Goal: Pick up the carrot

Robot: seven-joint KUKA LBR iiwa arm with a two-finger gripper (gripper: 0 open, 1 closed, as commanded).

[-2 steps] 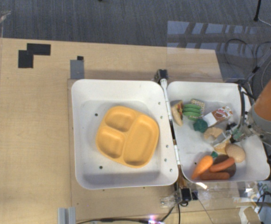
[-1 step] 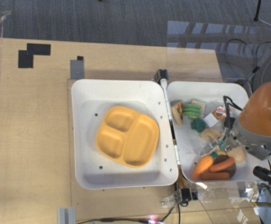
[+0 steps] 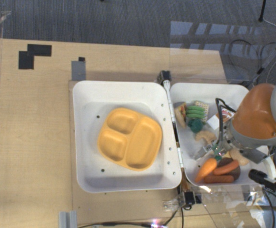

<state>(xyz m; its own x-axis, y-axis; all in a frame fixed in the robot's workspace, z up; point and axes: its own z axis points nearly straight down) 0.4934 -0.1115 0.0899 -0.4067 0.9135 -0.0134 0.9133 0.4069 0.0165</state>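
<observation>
Down low in the right bin [image 3: 233,91], the gripper [image 3: 217,152] hangs under the big orange band [image 3: 257,115] of the arm. From where I stand, the arm covers most of it, so I cannot tell what state it is in or whether it has hold of anything. Right under the hand, and a little to its left, lies the carrot [image 3: 205,169], fat and orange, with its thick end close to the metal tip. Just right of the carrot lies a thinner orange piece [image 3: 227,167], and a dark red sausage shape [image 3: 220,178] sits below both. Up above the hand I see a green toy [image 3: 194,111] and a teal lump [image 3: 195,125]. Far off to the hand's left, in the left bin [image 3: 81,141], rests a yellow tray [image 3: 130,138] with three hollows.
</observation>
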